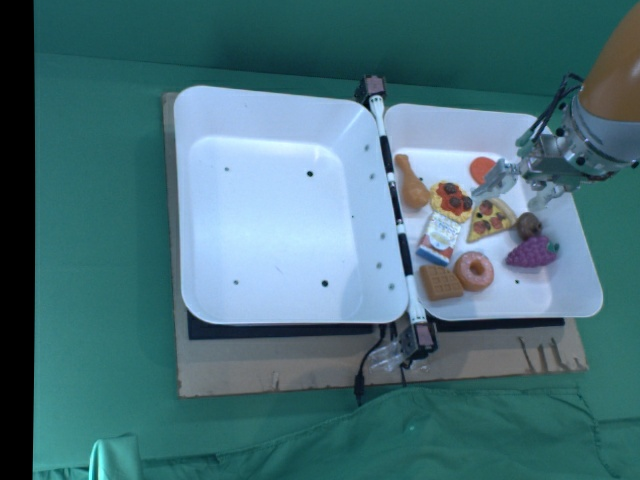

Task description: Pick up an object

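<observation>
Honestly, with my gripper point(522, 186) spread and empty above the right bin point(580, 293), beside the pizza slice point(490, 219), I fear clipping the crowded neighbouring grapes point(531, 253) when closing.

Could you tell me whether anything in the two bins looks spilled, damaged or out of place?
Nothing stands out. The toy foods, among them the drumstick, pizza slice, doughnut and grapes, all lie inside the right bin. The end effector hovers above them.
</observation>
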